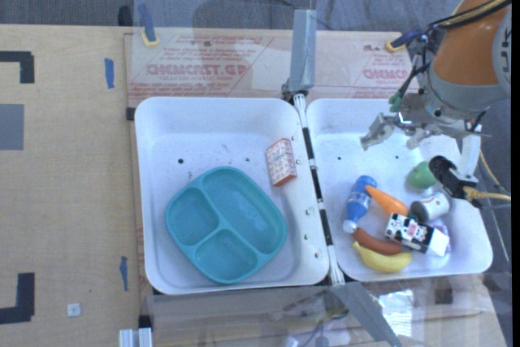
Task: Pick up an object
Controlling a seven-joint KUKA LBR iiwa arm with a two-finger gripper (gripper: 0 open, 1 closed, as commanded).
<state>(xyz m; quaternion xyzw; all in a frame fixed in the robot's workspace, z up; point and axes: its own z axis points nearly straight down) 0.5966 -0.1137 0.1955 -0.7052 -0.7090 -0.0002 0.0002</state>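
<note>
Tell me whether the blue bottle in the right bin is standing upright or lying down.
Lying down. The blue bottle rests on its side on the floor of the right bin, beside the carrot.

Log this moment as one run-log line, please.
arm: over right bin | gripper: open, holding nothing | right bin: bottle, carrot, banana | left bin: teal divided plate, small box

bins (pixel 162 134): white, matt plastic | tray (pixel 226 224) left of gripper (pixel 400 131): smooth teal plastic | banana (pixel 382 258) below it: glossy | bench (pixel 65 175): pale wood
</note>
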